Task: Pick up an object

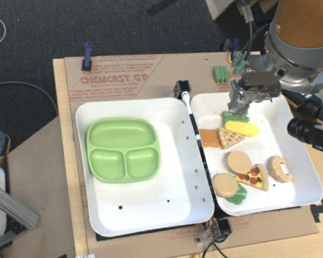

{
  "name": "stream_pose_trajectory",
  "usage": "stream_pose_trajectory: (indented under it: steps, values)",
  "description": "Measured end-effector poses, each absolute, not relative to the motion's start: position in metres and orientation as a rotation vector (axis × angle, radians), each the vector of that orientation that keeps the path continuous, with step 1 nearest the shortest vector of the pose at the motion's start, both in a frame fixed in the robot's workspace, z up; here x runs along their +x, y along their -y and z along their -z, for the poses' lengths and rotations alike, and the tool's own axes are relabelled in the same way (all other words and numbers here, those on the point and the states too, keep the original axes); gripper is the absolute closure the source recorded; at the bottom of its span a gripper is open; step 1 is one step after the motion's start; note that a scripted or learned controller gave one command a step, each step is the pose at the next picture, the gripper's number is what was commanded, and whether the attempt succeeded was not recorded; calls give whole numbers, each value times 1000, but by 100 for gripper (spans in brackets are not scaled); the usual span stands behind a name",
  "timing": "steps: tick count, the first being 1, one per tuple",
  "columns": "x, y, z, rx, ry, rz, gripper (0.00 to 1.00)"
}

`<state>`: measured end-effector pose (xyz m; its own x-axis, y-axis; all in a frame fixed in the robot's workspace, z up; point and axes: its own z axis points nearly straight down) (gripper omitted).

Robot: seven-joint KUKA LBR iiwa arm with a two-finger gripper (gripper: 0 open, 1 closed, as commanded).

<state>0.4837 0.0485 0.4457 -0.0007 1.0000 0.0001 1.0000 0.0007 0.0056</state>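
**Reaching into the toy-food bin for a pick**

Hanging over the far side of the right bin (304,195), the gripper (239,107) sits just above a yellow corn cob (242,128) and a small green piece (235,117). Whether it is spread, closed, or clamped on anything, I cannot tell; the wrist hides the tips. The task's thing is probably that corn cob, directly beneath and slightly toward the camera from the tool. To do this step well, the tool likely needs to come straight down across the cob's narrow width, keeping clear of the pizza slice (230,137) touching it below, and lift only once the grip is sure.

Counting from largest to smallest: two white bins, the left bin (181,168) well to the tool's left. One green divided plate (123,150) lies in that left bin. Nearer the camera than the tool lie two tan round pieces (239,161), two pizza slices, one bitten doughnut-like piece (278,169), one orange square (209,137), one corn cob, and one green leaf (238,197) under the nearer round. One green item (220,74) rests on the board beyond the tool.
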Motion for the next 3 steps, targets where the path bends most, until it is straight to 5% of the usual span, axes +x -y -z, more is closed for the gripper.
stream_pose_trajectory:
  steps: [1, 2, 3]
  values:
    - [485, -71, -541, 2213, -2219, -18, 100]
    - [477, -83, -345, 2230, -2228, 25, 100]
    - [480, -83, -364, 2222, -2218, -4, 100]
